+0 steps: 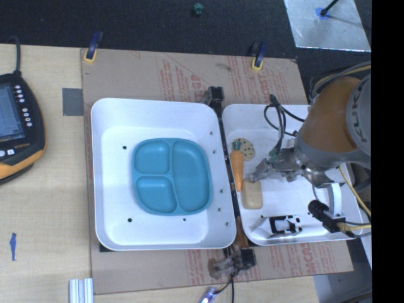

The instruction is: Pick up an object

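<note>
While the task names no particular object, the choice clearly lies in the right-hand bin, so the hazards are best read across the surface point(57, 232) from left to right. At the far left lies a black and orange handheld control pendant point(16, 128), well apart from everything else. Next comes the shallow white left bin point(107, 226), which carries a blue plastic divided plate point(172, 175) near its middle. The shallow white right bin point(252, 232) holds the likely targets: a small round speckled cookie-like disc point(243, 148), an orange carrot-shaped toy point(237, 168) lying along the bin's left wall, and a pale tan bread-like block point(252, 194) just below it, the two apparently touching. A small black and white item point(284, 225) sits near the bin's front wall.

The gripper point(260, 172) reaches in from the right, its tip just beside the carrot and above the tan block. I cannot tell whether it is released or clenched, and nothing visibly sits in its grasp. The risks, as I judge them: the carrot hugs the wall, leaving little room on that side, so a close could pinch nothing or push it against the wall. The crowded pieces could also be nudged or taken together, and the loose cables point(278, 115) might snag.
</note>
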Robot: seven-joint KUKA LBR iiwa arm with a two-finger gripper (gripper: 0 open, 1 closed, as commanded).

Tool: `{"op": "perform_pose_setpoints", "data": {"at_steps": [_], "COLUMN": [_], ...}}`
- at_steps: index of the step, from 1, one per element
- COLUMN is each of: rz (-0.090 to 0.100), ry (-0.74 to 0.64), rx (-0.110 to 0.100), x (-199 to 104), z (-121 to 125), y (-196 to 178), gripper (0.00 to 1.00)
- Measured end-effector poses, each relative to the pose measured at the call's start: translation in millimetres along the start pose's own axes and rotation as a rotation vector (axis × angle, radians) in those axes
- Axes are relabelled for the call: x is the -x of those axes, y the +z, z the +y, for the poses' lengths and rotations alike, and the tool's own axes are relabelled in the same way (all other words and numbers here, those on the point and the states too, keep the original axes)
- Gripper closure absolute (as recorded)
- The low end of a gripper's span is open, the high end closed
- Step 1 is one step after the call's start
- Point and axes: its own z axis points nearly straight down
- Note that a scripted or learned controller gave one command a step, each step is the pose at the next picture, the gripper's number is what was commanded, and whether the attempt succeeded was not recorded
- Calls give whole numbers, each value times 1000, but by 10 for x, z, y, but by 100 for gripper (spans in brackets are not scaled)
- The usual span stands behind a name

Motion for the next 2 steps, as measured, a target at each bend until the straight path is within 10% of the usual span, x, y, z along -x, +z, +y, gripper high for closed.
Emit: {"op": "perform_pose_setpoints", "data": {"at_steps": [1, 2], "rz": [1, 2], "ry": [6, 4], "rx": [-8, -11], "x": [930, 932], "z": [534, 510], "y": [-41, 247], "gripper": [0, 0]}}
